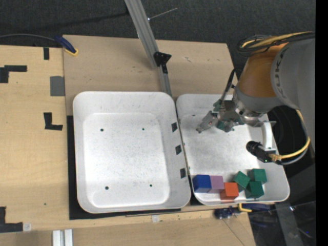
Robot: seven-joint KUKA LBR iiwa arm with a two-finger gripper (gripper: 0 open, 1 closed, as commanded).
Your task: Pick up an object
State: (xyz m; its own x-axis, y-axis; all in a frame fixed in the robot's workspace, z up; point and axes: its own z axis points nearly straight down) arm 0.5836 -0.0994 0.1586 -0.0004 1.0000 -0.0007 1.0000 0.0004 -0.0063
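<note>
The gripper point(211, 121) is hovering over the right bin point(205, 147) near its far edge, its grip state impossible to tell. The blocks point(230, 184) are sitting clustered along the bin's near edge; reaching them likely means travelling toward that edge, then descending.

Smooth glossy white plastic bins point(128, 99), matt wooden bench point(31, 152), brushed metal pole point(141, 19)

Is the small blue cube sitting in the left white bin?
No, the small blue cube sits in the right white bin, at its near edge beside a lilac cube.
</note>
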